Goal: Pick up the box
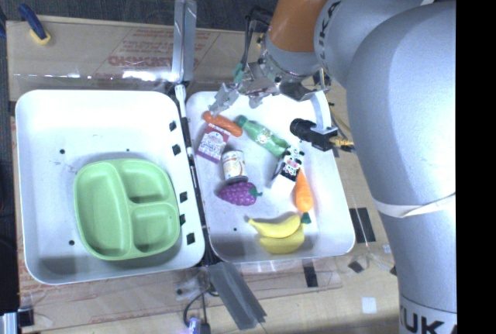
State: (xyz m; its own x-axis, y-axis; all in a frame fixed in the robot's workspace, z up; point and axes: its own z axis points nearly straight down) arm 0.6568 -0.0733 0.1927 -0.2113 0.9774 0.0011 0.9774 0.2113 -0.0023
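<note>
One box (211, 146) flat in rt bin, long axis upper-right to lower-left; end effector (232, 92) open, empty.

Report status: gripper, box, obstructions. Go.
Two-finger gripper above right bin's far-left corner, holding nothing visible. Small purple-and-white box flat in right white bin, untouched. Orange carrot lies between gripper and box; small can beside box.

"UKA" in white letters on the arm (418, 170) base

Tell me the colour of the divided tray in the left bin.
Light green. The divided tray shows plainly in the camera view, lying in the left bin.
</note>
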